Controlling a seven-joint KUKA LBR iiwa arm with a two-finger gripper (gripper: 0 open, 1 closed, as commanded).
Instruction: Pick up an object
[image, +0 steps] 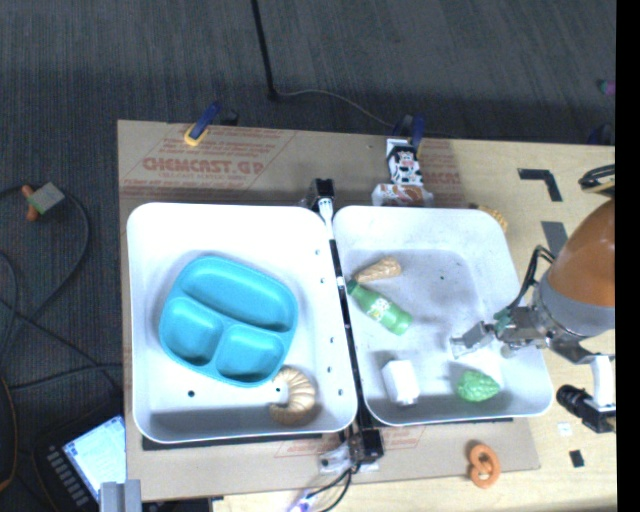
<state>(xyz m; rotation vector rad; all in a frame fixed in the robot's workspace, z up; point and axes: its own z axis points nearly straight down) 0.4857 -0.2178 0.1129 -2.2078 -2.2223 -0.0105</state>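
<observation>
Fingers' state impossible to tell, gripper (470, 342) low in right bin (430, 225), green toy (478, 386) just below it, apart

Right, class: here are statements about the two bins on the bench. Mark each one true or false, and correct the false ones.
1. The blue divided tray lies in the left bin. True.
2. The green bottle lies in the left bin. False: it lies in the right bin.
3. The white cylinder stands on the blue tray. False: it rests on the right bin's floor.
4. The croissant-shaped toy lies near the left bin's front edge. True.
5. The gripper is above the right bin. True.
</observation>
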